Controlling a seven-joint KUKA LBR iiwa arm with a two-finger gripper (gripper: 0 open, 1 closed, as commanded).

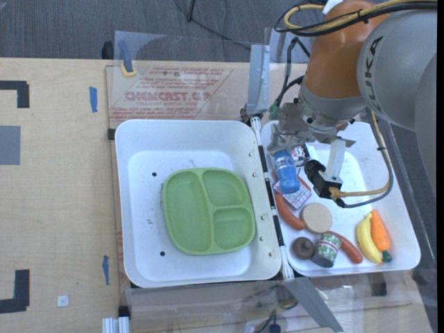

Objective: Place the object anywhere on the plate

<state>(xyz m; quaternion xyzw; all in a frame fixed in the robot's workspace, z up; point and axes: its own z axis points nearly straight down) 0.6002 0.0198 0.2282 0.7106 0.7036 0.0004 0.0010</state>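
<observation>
Fingers [286, 159] hidden among bin clutter

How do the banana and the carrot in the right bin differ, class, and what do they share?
The banana is yellow and curved; the carrot is orange and straighter, with a green end. The banana lies nearer the bin's middle; the carrot lies nearer its outer wall. Both are long toy foods, lying side by side and touching in the right bin.

Pale wooden bench [55, 207] on grey carpet floor [83, 12].
</observation>
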